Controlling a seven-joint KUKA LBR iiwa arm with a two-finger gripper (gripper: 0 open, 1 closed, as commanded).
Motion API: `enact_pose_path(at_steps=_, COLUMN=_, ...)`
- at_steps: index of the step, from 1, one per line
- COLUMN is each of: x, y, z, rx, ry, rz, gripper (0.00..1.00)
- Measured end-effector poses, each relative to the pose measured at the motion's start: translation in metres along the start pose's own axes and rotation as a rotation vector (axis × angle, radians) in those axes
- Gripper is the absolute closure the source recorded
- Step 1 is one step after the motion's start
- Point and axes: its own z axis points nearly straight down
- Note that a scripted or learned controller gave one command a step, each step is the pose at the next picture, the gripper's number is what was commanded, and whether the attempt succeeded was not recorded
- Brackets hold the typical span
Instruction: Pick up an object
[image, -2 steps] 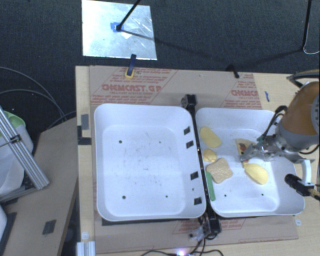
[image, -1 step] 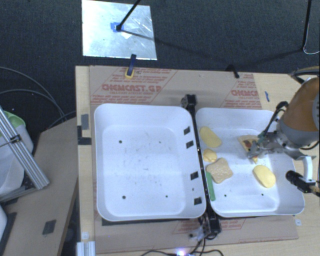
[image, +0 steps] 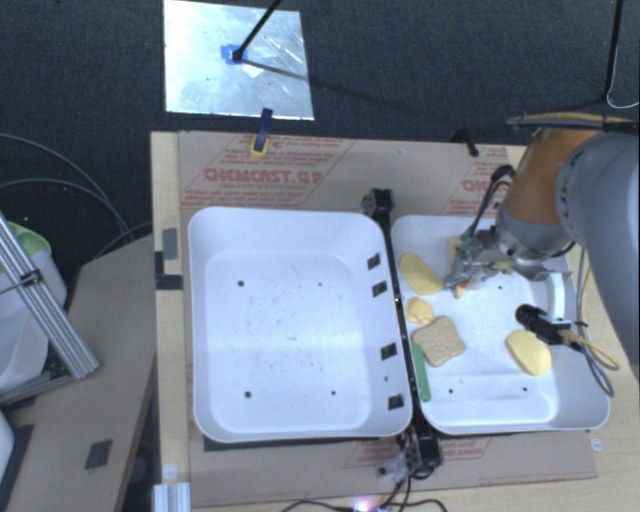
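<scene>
Just left of the gripper (image: 464, 268), a yellow lemon-shaped piece (image: 421, 274) is lying in the right bin (image: 500, 405); grip state indiscernible.

The hand (image: 466, 268) hangs over the right bin (image: 575, 410), just beside a yellow piece (image: 420, 273); a tan slice (image: 439, 341) lies nearer.

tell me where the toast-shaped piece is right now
In the camera view, the toast-shaped piece lies in the right bin, near its left wall, just below a small yellow piece and beside a green stick.
</scene>
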Motion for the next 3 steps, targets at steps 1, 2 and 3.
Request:
enact_pose_path(at_steps=1, x=-0.031, y=-0.012, z=0.001, rx=-0.017, ry=-0.003, rz=0.009, gripper=1.0)
enact_pose_path(at_steps=2, x=-0.038, y=-0.003, z=0.001, rx=-0.008, ry=0.002, rz=0.005, gripper=1.0)
enact_pose_path(at_steps=3, x=0.012, y=0.029, z=-0.001, rx=-0.006, ry=-0.003, rz=0.007, gripper=1.0)
